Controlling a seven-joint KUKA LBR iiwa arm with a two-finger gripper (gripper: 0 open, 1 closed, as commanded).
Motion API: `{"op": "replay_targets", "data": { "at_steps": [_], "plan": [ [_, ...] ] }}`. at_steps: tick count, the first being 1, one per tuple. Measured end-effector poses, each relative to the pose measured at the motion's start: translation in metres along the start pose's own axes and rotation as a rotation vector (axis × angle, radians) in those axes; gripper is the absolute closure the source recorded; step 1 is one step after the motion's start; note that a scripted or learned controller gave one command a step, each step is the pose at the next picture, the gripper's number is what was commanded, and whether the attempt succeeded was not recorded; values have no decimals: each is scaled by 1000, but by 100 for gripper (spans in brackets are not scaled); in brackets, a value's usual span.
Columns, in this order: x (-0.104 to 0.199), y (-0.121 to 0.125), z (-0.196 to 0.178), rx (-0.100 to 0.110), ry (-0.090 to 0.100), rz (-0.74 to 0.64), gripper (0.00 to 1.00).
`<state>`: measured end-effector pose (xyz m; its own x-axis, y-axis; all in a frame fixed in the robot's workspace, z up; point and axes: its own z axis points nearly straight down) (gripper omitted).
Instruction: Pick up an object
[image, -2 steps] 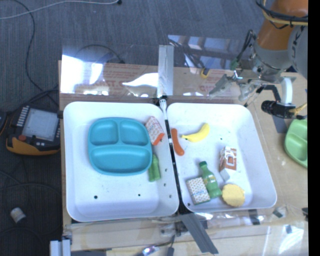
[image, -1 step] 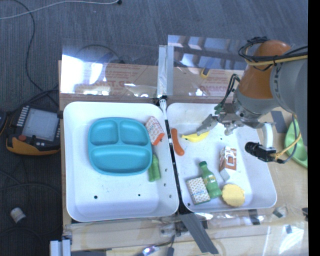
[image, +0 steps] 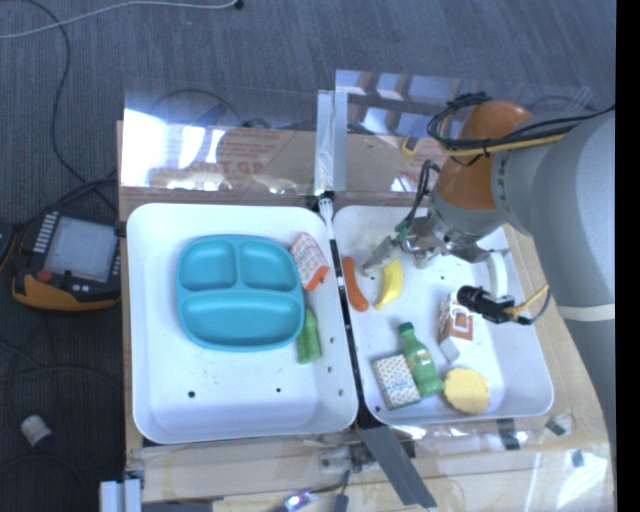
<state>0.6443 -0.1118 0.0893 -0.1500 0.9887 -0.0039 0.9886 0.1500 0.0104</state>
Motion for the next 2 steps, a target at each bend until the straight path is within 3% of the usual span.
{"op": "replay_targets", "data": {
  "at_steps": [1, 2],
  "plan": [
    [0, 1, -10, -1, 3, 1, 100],
    [36, 31, -123, 11, 5, -175, 100]
  ]
}}
